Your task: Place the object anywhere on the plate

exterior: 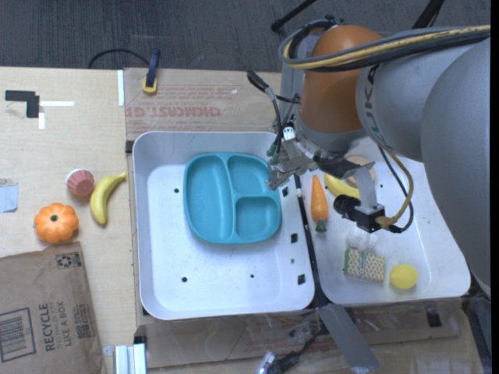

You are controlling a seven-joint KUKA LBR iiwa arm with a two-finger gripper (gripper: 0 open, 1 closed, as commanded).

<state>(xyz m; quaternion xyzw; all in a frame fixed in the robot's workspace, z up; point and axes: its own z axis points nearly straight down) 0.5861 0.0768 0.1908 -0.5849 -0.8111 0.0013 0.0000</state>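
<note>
STEP: transfer toward plate, judged unconfirmed | END EFFECTOR (279,170): at right rim of blue plate (231,198); open or closed, cannot tell | OBJECT: likely carrot (319,199), lying in right bin (437,232) just beside divider | NEXT: confirm a grip, then carry over plate | HIDDEN: wrist masks fingertips.

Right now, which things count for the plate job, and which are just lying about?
For the job: plate, gripper, carrot and lemon in the right bin.

Lying about: pumpkin, banana, cupcake, clamp, cardboard.
</note>
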